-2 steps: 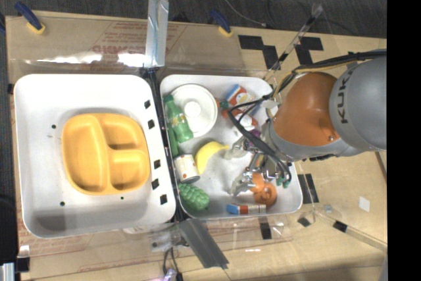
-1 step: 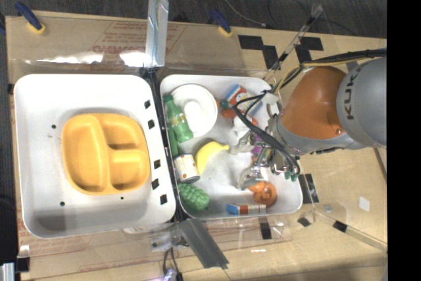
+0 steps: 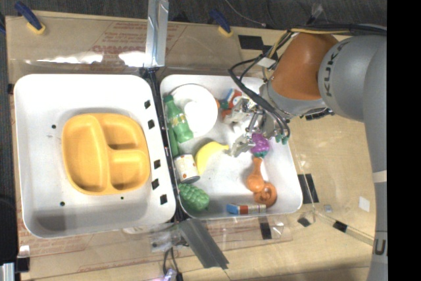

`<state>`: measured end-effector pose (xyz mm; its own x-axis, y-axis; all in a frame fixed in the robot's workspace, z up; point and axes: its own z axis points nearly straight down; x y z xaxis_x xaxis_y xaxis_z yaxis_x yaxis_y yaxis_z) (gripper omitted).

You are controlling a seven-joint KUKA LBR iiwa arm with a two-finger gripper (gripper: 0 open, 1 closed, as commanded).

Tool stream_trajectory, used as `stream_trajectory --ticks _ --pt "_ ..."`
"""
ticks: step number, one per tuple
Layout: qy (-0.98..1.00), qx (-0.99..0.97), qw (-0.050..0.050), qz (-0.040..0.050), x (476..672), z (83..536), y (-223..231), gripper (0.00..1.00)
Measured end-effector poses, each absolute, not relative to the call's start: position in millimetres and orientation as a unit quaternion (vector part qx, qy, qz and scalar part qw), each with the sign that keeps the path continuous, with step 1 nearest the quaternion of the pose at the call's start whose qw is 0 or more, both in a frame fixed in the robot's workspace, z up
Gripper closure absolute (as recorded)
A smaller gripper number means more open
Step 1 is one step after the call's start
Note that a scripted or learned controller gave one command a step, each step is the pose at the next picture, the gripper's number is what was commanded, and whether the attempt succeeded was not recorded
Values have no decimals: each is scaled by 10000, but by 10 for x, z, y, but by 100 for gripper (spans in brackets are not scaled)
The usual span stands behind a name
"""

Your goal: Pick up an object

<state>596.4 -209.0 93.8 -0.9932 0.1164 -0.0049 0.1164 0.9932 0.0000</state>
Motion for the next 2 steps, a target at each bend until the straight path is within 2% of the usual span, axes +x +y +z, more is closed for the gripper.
stream_trajectory --ticks 1,2 --pt "9978 666 -39 4 5566 900 -1310 0" --pt "9980 628 -11 -1 5591 1015 -1302 100"
